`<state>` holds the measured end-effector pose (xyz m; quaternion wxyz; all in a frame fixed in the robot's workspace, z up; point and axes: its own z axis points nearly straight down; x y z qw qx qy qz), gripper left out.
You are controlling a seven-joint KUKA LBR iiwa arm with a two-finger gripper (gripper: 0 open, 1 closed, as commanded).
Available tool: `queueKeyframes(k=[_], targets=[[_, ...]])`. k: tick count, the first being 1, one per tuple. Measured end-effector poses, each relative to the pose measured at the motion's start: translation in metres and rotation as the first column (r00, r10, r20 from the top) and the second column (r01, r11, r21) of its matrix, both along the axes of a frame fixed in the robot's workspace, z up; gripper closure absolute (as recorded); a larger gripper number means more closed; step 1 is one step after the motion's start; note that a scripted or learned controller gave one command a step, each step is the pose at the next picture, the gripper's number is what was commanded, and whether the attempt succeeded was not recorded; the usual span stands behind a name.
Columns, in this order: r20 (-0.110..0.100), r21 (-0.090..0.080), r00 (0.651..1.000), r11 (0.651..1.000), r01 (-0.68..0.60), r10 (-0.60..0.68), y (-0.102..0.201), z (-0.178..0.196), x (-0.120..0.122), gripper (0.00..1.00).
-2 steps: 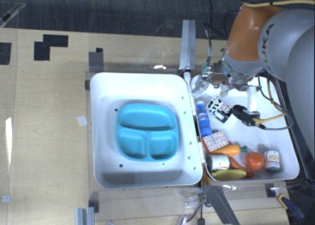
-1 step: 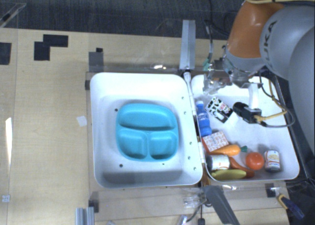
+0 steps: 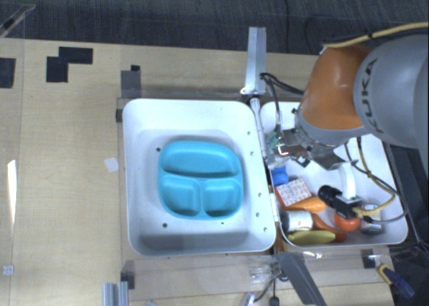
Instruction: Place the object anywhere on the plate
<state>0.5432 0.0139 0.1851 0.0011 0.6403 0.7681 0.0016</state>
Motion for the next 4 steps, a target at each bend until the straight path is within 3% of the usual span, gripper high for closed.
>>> queueKeyframes(k=[1,2,3,4], targets=[[0.004,-0.003,0.959,0.959,-0.284,0.284,-0.014,0.029,-0.017,1.00],[0.001,-0.001,0.989,0.989,-0.146,0.146,0.066,0.023,0.010,1.00],[-0.001,0.000,0.976,0.976,-0.216,0.216,0.121,0.014,-0.035,1.00],[0.001,-0.002,0.892,0.892,-0.453,0.453,0.111,-0.018,-0.002,1.00]])
